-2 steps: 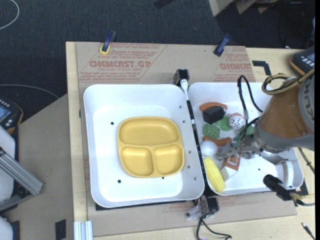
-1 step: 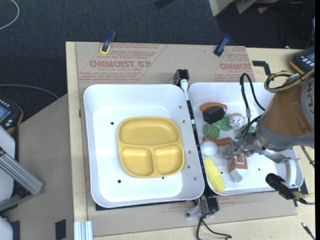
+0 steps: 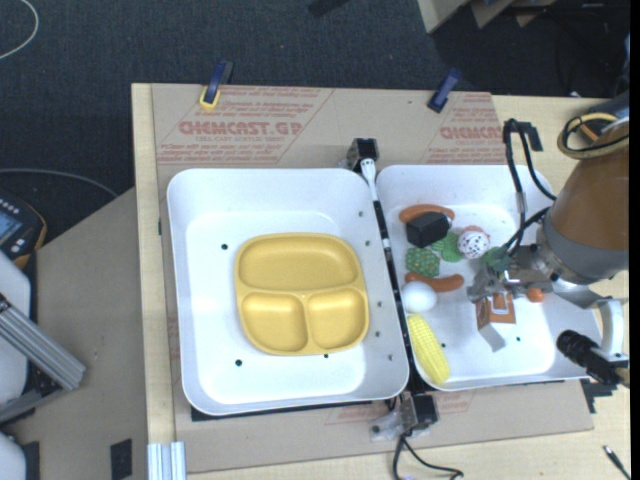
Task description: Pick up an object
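Cardboard-lined surface [image 3: 300,118], two white bins: left holds a yellow divided plastic tray [image 3: 300,293]; right, toys. End effector [image 3: 495,313] poised low over a small brown block [image 3: 497,311], grip state unclear; best centred on the block before closing.

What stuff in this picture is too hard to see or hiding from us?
- Gripper, camera view: the arm's wrist covers it from above, so its grip cannot be judged.
- Brown thing under the gripper: too blurred and small to name.
- Orange piece beside the wrist: mostly covered by the arm.
- Green toy: partly behind the black block, shape unclear.
- Arm: cut off by the right edge.
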Controlling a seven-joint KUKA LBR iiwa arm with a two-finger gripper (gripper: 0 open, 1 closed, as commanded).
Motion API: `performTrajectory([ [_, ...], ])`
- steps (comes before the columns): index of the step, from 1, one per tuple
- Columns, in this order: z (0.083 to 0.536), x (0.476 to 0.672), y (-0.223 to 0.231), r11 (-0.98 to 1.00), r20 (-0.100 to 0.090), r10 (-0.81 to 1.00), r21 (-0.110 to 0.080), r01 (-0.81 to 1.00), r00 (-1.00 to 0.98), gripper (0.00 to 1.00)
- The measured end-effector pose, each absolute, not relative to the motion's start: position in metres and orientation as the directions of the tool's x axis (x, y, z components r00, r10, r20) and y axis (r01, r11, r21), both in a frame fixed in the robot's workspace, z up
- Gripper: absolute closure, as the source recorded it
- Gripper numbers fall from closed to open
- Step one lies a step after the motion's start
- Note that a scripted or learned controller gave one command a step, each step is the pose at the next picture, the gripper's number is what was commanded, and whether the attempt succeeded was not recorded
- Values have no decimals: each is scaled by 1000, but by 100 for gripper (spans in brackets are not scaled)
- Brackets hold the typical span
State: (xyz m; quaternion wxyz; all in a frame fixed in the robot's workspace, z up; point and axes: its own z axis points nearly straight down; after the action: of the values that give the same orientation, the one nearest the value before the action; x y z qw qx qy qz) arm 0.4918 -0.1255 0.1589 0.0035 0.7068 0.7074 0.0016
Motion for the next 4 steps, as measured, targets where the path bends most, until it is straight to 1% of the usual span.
performTrajectory([
  [1, 222, 497, -127, 1, -2, 1000, 7, 1000, -1, 100],
  [2, 225, 498, -127, 1, -2, 1000, 3, 1000, -1, 100],
  [3, 228, 536, -79, 5, 0, 1000, 4, 1000, -5, 100],
  [4, 229, 530, -81, 0, 1, 1000, -1, 1000, 0, 100],
])
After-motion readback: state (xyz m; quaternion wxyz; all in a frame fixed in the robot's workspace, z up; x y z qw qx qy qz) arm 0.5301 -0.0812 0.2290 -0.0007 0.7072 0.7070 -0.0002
